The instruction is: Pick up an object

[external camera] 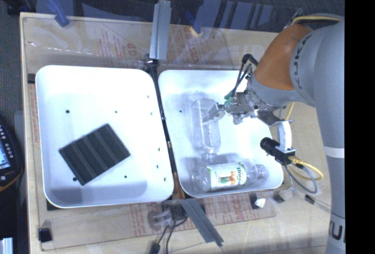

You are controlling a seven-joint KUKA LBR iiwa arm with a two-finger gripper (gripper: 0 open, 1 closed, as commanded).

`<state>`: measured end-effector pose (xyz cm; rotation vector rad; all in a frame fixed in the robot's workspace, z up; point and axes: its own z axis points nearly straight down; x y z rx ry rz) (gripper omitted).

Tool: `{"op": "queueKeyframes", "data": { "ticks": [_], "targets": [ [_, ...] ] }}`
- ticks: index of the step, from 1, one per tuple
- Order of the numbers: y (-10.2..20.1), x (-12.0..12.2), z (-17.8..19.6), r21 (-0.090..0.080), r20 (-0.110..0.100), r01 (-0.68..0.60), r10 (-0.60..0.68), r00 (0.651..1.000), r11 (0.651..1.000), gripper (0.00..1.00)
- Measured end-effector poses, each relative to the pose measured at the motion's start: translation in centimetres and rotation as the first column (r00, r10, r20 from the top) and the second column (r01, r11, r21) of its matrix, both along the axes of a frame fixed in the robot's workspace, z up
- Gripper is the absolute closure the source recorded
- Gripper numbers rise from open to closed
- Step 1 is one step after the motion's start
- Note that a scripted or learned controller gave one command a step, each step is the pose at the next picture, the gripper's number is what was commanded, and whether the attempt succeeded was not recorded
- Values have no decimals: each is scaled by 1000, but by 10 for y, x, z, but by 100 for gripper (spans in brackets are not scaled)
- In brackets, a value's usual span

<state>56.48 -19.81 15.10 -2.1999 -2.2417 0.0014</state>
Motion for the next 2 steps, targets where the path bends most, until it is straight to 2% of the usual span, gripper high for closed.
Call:
{"op": "queueKeyframes", "data": {
  "ticks": [1,2],
  "targets": [
    [22,-13,-55,-3,8,-191,191,981,981,0],
    [37,64,-59,0,0,14,-14,1000,1000,0]
  ]
}}
